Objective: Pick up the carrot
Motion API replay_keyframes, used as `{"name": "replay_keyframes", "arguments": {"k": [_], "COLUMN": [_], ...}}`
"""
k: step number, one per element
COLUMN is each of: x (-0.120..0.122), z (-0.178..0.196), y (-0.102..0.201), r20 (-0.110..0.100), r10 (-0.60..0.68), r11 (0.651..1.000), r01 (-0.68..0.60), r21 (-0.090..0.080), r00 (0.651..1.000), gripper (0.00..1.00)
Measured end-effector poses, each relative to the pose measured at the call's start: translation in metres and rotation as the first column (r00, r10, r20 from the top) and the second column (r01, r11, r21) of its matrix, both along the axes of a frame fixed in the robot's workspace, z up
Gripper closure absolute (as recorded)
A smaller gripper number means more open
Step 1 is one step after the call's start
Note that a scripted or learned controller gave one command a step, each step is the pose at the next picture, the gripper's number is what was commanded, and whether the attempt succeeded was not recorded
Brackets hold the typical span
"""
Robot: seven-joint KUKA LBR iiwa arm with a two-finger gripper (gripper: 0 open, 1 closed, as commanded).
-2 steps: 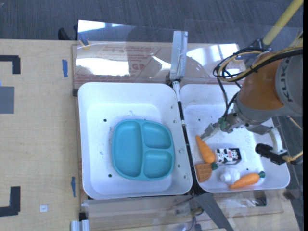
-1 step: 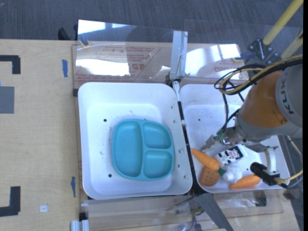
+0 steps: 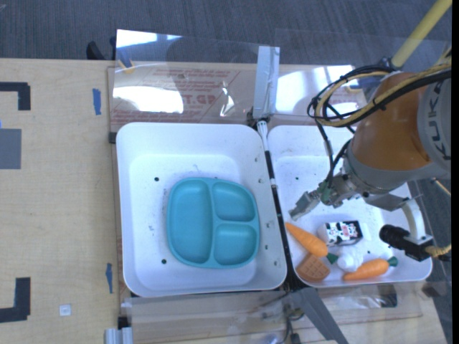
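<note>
- Camera view: in the right bin, one carrot lay at 7 o'clock against the divider, a waffle-like piece just below it; a second carrot lay at 5 o'clock beside a white lump and a small black-and-white toy.
- The left bin held a teal divided plate.
- The gripper hung above the near carrot, fingers slightly apart, clasping nothing.
- The arm slanted in from 3 o'clock.

Place: robotics lab | Evidence: KUKA arm, taped bench, white bins
</note>
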State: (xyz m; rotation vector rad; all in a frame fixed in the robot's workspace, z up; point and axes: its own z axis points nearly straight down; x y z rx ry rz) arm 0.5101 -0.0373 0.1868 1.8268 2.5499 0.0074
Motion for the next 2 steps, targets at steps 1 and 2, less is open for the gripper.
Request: {"name": "replay_keyframes", "arguments": {"k": [1, 2], "x": [-0.031, -0.028], "z": [-0.003, -0.099], "y": [0.004, -0.066], "r20": [-0.009, 0.000], "r10": [0.046, 0.323], "r11": [0.999, 0.946], "r01": [-0.046, -0.323], "r21": [0.000, -0.005], "r00": [0.999, 0.946], "gripper": [0.00, 0.00]}}
